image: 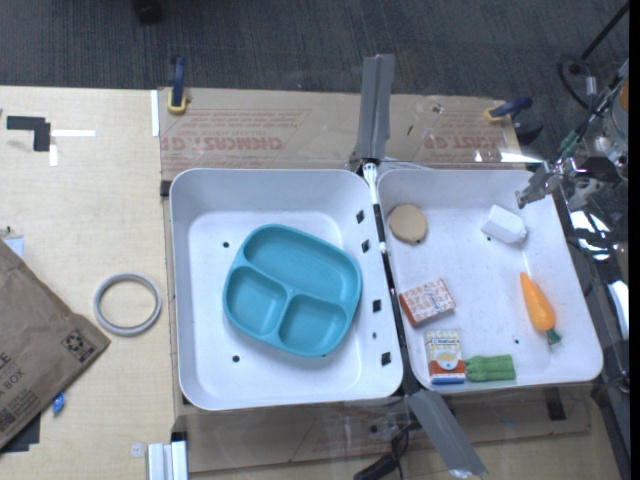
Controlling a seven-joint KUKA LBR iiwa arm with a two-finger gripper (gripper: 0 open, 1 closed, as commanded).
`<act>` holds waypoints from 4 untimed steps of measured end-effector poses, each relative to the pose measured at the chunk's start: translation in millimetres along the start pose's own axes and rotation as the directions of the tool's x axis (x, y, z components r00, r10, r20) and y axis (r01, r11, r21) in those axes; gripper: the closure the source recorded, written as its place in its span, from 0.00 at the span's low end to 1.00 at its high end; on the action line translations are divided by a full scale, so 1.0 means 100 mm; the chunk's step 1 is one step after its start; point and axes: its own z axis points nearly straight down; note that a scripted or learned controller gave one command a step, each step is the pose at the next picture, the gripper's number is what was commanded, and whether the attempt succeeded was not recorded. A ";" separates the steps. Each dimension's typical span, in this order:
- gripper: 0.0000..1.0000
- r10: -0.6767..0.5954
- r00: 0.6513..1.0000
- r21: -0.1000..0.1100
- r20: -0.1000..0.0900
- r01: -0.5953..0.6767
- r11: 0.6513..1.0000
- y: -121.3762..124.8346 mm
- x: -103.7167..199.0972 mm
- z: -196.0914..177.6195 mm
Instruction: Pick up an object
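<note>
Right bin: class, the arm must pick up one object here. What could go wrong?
The small carton and the green item lie touching near the bin's front wall, so the fingers may catch both or hit the wall. The carrot is narrow and rounded and may roll or slip out. The gripper sits at the bin's far right corner, away from most objects.

Red lettering runs along the cardboard sheet [300, 128] beyond the bins, mirrored and upside down from here; it seems to read "CHEMCAST GP". The brown cardboard box [35, 343] at near left shows "BOX". Print on the small cartons is too small to read.
</note>
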 end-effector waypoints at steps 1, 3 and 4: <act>0.00 0.088 0.996 0.005 -0.009 -0.088 0.996 -0.27 0.02 1.19; 1.00 0.061 0.998 0.000 -0.003 -0.061 0.998 -0.88 0.06 1.29; 1.00 0.047 0.999 -0.002 0.000 -0.047 0.999 -0.58 0.57 0.40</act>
